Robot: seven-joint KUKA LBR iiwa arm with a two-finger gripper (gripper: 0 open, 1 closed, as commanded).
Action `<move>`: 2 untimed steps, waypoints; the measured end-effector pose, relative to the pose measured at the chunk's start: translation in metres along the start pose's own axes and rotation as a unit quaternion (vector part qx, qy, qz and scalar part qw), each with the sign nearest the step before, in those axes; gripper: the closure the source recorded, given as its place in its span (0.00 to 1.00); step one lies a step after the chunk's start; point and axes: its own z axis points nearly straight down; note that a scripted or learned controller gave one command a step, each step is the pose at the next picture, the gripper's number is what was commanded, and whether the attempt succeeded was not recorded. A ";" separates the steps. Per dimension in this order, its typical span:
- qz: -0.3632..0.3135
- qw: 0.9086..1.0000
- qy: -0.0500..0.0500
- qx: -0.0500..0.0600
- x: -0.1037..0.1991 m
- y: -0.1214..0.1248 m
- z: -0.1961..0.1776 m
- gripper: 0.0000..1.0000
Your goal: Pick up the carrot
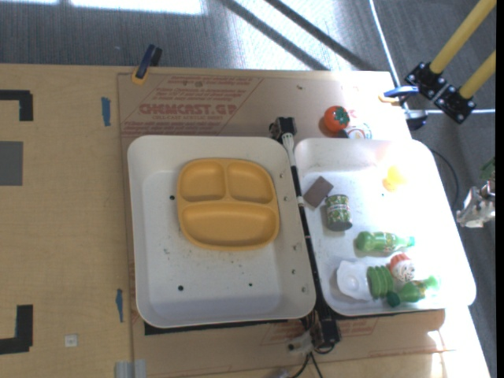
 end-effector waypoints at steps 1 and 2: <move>0.162 0.987 0.000 0.001 0.028 -0.009 0.038 1.00; 0.384 0.923 0.000 -0.001 0.022 -0.007 0.012 1.00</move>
